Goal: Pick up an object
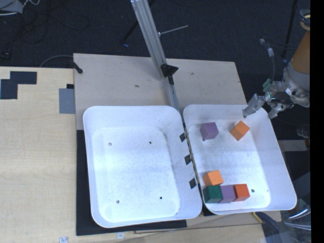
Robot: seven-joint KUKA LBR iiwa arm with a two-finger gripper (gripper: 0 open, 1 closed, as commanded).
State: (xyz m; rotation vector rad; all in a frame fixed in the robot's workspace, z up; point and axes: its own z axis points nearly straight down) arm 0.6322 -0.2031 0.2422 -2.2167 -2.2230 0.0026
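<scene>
The right bin (276,158) holds several small cubes. A purple cube (209,131) and an orange cube (239,130) lie near its far wall. Near the front wall sit another orange cube (213,177), a green cube (213,193), a second purple cube (228,193) and a red-orange cube (241,192), packed close together. My gripper (264,108) hovers over the bin's far right corner, up and to the right of the far orange cube. Its fingers (251,107) stand open with nothing between them.
The left bin (131,161) sits beside the right one, joined by black clips (188,159). A slanted aluminium mast (152,39) rises behind the bins. A light wooden table (35,156) lies to the left.
</scene>
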